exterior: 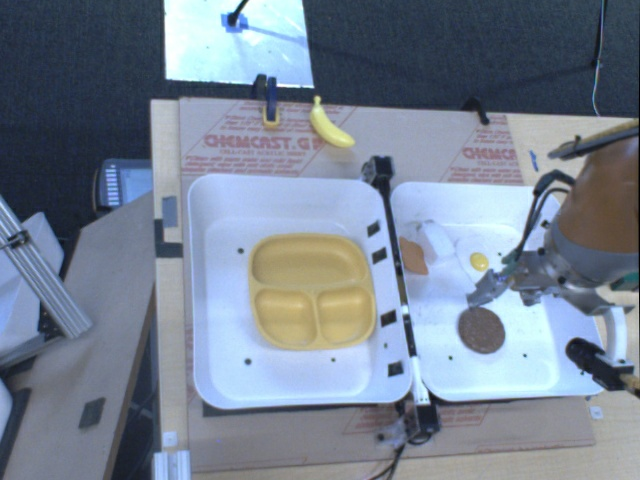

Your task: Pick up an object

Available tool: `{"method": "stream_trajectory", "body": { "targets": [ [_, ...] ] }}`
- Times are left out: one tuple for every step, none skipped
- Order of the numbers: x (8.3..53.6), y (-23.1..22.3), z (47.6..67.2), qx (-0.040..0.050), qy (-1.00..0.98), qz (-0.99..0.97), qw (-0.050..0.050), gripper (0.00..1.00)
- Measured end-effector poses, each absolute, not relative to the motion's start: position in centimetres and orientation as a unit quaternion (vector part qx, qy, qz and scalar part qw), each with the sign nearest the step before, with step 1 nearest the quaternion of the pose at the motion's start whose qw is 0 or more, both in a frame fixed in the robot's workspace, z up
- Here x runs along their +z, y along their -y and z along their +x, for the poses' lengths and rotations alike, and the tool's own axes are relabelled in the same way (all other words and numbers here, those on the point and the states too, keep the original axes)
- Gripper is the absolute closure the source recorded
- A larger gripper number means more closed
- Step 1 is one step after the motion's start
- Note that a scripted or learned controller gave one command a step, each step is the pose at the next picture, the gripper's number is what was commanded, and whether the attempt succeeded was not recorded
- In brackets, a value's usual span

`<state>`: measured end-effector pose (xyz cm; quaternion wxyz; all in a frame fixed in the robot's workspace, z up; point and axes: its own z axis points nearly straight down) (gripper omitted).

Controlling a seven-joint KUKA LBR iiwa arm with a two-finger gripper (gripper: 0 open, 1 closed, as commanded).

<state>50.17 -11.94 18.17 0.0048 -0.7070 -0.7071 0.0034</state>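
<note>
In the right bin (520, 373) lie a round brown patty (482, 330), a fried egg with a yellow yolk (478, 260), a pale whitish piece (436, 238) and an orange-brown slice (413, 256) near the bin's left wall. My gripper (487, 290) reaches in from the right and hovers just above the brown patty, below the egg. Nothing shows between its fingers.
The left bin (215, 368) holds a yellow three-compartment tray (310, 290). A toy banana (331, 128) lies on the board behind the bins. A black divider strip (393, 288) runs between the bins. The arm's orange band (610, 193) stands over the right bin's far right side.
</note>
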Motion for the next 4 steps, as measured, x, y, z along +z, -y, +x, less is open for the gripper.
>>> {"method": "stream_trajectory", "body": {
  "targets": [
    [18.8,11.9,50.5,-0.0003,0.708,-0.706,0.0,0.0],
    [14.5,12.1,50.9,0.0005,0.707,-0.707,0.001,0.0],
    [8.9,12.9,50.4,0.001,0.707,-0.707,0.002,0.0],
    [8.4,12.9,50.4,-0.0001,0.708,-0.707,0.0,0.0]
  ]
}}
